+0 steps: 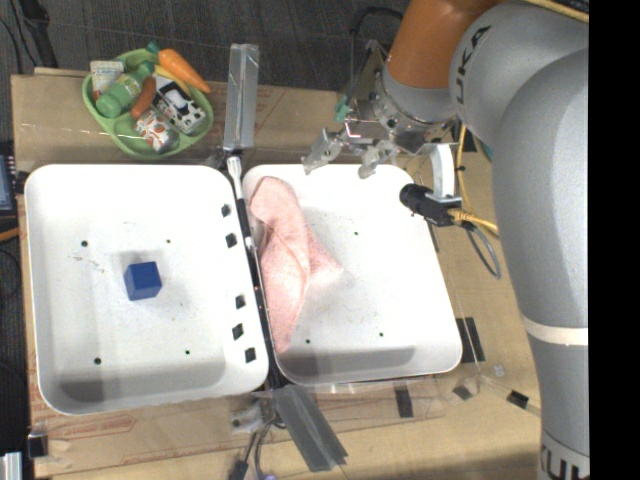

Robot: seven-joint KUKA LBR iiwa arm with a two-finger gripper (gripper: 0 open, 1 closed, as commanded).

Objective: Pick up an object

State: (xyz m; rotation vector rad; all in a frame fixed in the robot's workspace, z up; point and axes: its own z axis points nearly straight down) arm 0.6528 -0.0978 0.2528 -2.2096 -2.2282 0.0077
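Note:
A pink cloth [284, 253] lies crumpled along the left side of the right bin [400, 298], against the divider. A small blue cube [143, 279] sits in the left bin [80, 348], left of its middle. My gripper [344, 158] hangs over the far edge of the right bin, above and to the right of the cloth's top end. Its two fingers are spread apart and open, with nothing between them.
A green bowl [103, 114] holding toy food, including an orange carrot [180, 66], stands on the bench behind the left bin. A grey bar [240, 93] runs back from the divider. The arm's grey body covers the right side of the view.

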